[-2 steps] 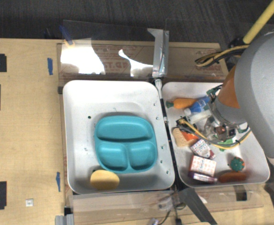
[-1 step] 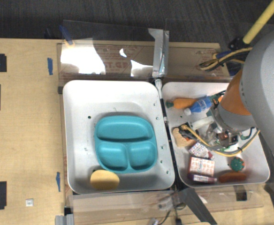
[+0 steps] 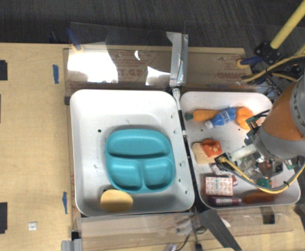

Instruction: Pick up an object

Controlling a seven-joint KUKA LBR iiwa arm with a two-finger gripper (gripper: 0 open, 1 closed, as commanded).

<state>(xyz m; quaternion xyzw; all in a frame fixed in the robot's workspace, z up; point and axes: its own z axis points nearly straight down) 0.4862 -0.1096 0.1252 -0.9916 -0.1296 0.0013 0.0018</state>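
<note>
Crowding right bin (image 3: 202, 99): arm (image 3: 288, 135); teal tray (image 3: 140, 158) fills left.

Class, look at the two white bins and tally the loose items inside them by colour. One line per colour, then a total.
Teal: 1, the divided tray
Yellow: 1, the round piece
Orange: 2, the carrot-like piece and the rounded piece
Blue: 1, the small bottle
Red and tan: 1, the block
Patterned red: 1, the packet
Dark red: 1, the long piece
Total: 8

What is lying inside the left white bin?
The left bin holds a teal divided tray and, at its near edge, a yellow rounded item touching the tray's corner. Anything beneath the tray is covered and cannot be seen.
</note>
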